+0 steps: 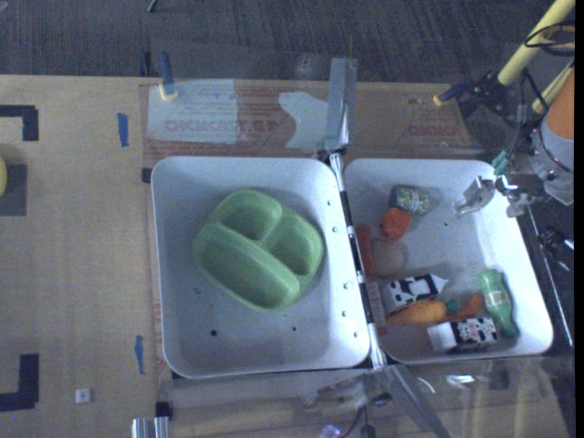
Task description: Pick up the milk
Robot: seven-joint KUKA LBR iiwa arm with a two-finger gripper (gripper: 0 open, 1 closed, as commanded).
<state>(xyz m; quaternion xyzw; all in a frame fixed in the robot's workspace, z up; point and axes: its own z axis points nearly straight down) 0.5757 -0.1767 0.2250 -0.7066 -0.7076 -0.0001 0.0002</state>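
Two cow-patterned milk cartons lie in the right bin [534, 336]. One milk carton [413, 290] rests near the bin's middle, against a carrot [418, 314]. The other carton [465, 334] lies at the front edge beside a green bottle [495, 301]. My gripper [493, 196] hovers over the bin's far right part, well behind both cartons. It is open, with nothing between its fingers.
A dark green packet [411, 199], an orange-red piece [395, 224], a beige round item [388, 258] and a red strip [365, 245] share the right bin. The left bin [182, 336] holds a green divided plate [258, 248]. Cables hang at the far right.
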